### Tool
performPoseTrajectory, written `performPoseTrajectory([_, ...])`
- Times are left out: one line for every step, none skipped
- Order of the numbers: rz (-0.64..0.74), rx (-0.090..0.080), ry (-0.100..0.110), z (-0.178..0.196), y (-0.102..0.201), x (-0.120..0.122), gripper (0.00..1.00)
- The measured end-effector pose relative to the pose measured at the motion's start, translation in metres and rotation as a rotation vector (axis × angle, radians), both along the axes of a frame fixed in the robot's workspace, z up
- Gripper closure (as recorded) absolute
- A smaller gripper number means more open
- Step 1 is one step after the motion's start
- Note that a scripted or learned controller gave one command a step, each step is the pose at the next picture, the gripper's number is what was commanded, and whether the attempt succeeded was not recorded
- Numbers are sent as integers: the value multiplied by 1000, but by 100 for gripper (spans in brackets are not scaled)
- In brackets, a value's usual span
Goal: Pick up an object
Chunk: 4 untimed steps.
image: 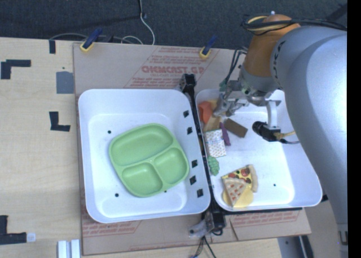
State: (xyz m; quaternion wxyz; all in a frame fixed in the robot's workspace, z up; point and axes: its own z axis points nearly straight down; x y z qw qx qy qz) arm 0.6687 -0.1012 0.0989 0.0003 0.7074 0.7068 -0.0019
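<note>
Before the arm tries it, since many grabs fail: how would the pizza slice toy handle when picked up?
The pizza slice toy lies flat in the right bin, so it probably won't roll. It looks low and wide, likely awkward for two fingers. It seems small and light, so a nudge may slide it.

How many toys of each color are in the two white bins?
Green: 2, the divided plate and a small leafy piece
Orange: 1, a piece by the divider
Brown: 1, a block
Purple: 1, a stick
Patterned white: 1, a packet
Yellow and red: 1, a pizza slice
Total: 7
</note>
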Motion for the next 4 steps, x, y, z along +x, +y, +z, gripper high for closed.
performPoseTrajectory([0,0,-7,0,1,1,0])
performPoseTrajectory([0,-2,-14,-10,0,-6,0])
performPoseTrajectory([2,4,-11,1,2,-5,100])
performPoseTrajectory([2,3,-12,1,2,-5,0])
